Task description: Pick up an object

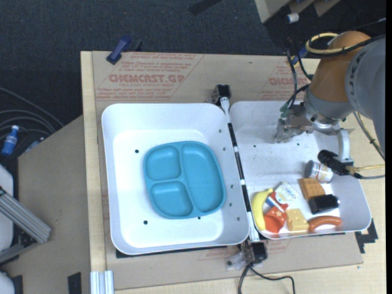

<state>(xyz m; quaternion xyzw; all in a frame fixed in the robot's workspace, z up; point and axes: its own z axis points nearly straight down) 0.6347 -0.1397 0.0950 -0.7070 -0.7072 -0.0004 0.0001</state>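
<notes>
The right bin [257, 118] holds a cluster of small toy foods in its near part: a yellow banana [260, 206], a red piece [275, 222], a tan block [296, 220], an orange sausage [323, 224], a black block [323, 202], a brown cracker [311, 188], a white packet [285, 194] and a small bottle [318, 172]. My gripper [288, 129] hangs low over the far part of this bin, apart from the foods. Nothing shows between its fingers.
The left bin [122, 127] contains a blue three-compartment plate [184, 179]. The arm's orange band [334, 66] and grey wrist rise at the right. Cables run along the right bin's edge. A blue clip [119, 49] lies on the board at the back.
</notes>
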